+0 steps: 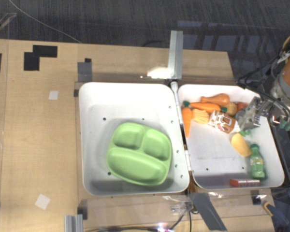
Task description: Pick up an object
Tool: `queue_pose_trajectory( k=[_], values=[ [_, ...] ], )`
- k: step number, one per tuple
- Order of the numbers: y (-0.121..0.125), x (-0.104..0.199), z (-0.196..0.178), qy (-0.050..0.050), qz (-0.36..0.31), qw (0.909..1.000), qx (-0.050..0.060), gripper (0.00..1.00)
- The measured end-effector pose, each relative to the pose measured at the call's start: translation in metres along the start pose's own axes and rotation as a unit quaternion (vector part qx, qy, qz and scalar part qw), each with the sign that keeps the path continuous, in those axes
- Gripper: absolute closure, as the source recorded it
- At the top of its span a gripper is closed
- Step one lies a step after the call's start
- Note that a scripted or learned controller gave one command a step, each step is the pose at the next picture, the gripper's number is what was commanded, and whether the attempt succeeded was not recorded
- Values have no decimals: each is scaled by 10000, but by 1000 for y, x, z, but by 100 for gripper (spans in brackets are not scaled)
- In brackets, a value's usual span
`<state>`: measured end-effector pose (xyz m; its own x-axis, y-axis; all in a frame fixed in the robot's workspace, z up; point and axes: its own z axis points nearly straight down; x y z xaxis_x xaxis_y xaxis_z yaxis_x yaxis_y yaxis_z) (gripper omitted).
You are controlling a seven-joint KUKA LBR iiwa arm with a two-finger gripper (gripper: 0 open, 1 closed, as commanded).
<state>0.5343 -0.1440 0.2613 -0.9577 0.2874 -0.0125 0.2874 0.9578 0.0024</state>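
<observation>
The tool (250, 114) hovers over the right bin's (217, 170) far right part, just above a yellow lemon (241, 144); whether it grips anything I cannot tell. Carrots (203, 106), a squash (217, 99) and a red-and-white packet (221, 122), its print too small to read, crowd the far edge. A green bottle (256, 162) lies along the right wall. The near-left floor is open. The left bin (94, 105) holds a green divided tray (139, 153) on the tabletop (34, 144).
</observation>
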Motion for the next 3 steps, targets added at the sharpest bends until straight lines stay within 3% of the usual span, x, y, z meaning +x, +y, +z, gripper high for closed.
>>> queue_pose_trajectory(
  k=[1,2,3],
  values=[
    [67,25,6,28,762,9971,-2,100],
    [126,-24,18,30,781,9969,-4,100],
    [190,-19,30,27,1093,9940,2,100]
  ],
)
